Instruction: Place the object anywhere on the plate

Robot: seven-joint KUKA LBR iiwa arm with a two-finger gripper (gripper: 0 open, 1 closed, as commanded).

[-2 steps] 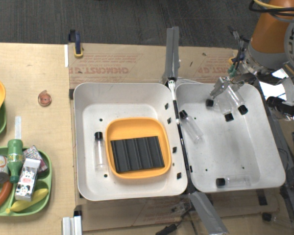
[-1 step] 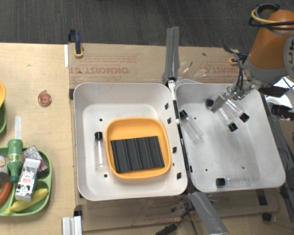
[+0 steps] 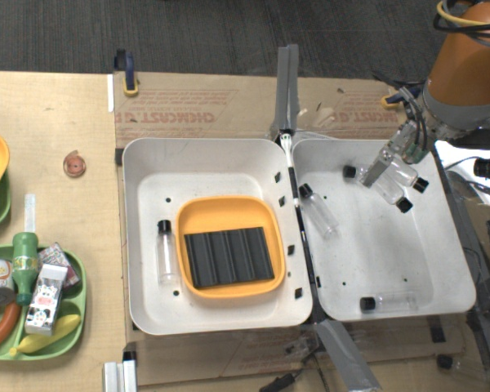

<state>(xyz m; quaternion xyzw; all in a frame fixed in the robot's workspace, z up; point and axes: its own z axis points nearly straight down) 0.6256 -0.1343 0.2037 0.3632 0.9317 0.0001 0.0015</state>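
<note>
At the near left of the tabletop (image 3: 57,121) sits a green plate (image 3: 65,333) crowded with toy food, a small green bottle (image 3: 24,266) standing among it.

In the left bin (image 3: 139,219) an orange plate (image 3: 229,211) lies near the middle, carrying a dark ribbed rectangular block (image 3: 229,256). Just beside its left edge, on the bin floor, lies a clear tube with a black cap (image 3: 167,251), lengthwise near to far, cap at the far end.

In the right bin (image 3: 441,292), a second clear vial (image 3: 388,303) lies along the near wall with its black cap to the left. Farther in, close to the divider, another clear vial (image 3: 318,211) lies at a slant, its black cap toward the far left.

The arm (image 3: 465,55) reaches in from the far right, its orange band above the wrist, angled down and leftward over the far right part of the right bin. The end effector (image 3: 389,170) hangs there with a clear vial (image 3: 396,182) between its fingers, small black caps or pads showing around it; the fingers look closed on that transparent piece, though the clear plastic blurs the outline. This vial is well apart from the orange plate, across the divider to the right.
</note>
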